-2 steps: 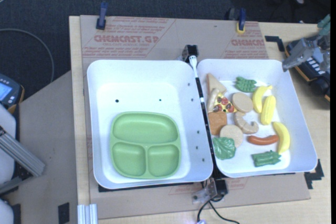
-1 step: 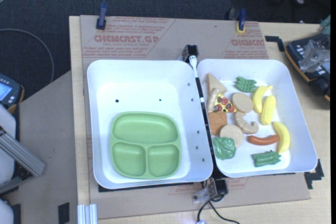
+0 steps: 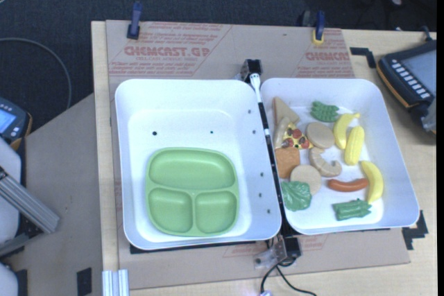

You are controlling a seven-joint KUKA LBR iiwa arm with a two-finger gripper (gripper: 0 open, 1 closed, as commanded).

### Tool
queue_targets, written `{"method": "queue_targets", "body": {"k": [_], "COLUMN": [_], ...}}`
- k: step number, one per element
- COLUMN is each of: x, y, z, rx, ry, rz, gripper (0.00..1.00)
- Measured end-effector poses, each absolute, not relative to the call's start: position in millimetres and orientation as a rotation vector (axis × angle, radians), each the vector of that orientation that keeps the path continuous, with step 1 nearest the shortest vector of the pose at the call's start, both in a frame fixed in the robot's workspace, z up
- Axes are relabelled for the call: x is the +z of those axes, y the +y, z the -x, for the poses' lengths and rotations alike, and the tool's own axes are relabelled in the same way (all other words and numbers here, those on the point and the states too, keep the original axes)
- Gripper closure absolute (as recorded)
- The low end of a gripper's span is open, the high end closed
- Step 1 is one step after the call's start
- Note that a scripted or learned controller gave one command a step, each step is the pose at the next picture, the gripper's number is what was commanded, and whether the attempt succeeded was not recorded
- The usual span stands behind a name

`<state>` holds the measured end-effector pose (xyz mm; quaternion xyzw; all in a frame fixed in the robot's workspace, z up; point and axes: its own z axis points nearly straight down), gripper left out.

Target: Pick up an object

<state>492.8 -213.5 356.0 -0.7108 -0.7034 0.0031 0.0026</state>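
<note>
My claw's state I cannot tell, so I'd drop on the banana lying apart at the right bin's near-right edge.

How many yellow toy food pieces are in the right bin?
3: a banana near the far right side, a corn cob right beside it, and another banana nearer the front right. Overlapping toys could hide more.

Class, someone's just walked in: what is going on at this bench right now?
Nothing is being handled yet. The left bin holds a green divided tray. The right bin holds a heap of toy food, among it a banana, a corn cob, a pizza slice and a sausage, all still lying there.
</note>
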Motion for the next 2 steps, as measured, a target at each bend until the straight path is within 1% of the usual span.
{"method": "queue_targets", "body": {"k": [1,2], "x": [282,273], "y": [-173,-204], "z": [-515.6,-478.0], "rx": [0.004,0.002], "ry": [-2.220,-2.216], "rz": [2.211,2.222], "gripper": [1.00,1.00]}}
